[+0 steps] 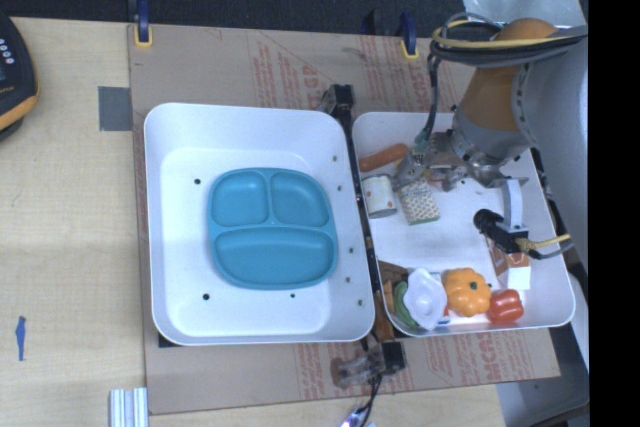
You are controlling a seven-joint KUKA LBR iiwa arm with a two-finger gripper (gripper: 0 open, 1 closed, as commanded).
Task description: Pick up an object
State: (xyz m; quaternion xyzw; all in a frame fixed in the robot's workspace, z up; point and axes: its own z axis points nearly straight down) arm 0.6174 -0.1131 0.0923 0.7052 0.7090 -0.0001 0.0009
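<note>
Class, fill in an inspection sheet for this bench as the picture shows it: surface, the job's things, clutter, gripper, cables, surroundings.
Surface: cardboard sheet clamped on a wooden bench, bearing two white bins.
Job's things: right bin holds an orange pumpkin, red pepper, white crumpled item, mesh-patterned block, small pale cylinder and an orange stick.
Clutter: left bin holds a blue divided plate.
Gripper: gripper low over the right bin's upper part; finger state unclear.
Cables: black cable along the arm.
Surroundings: blue clamps at the cardboard's far edge; dark floor beyond.
</note>
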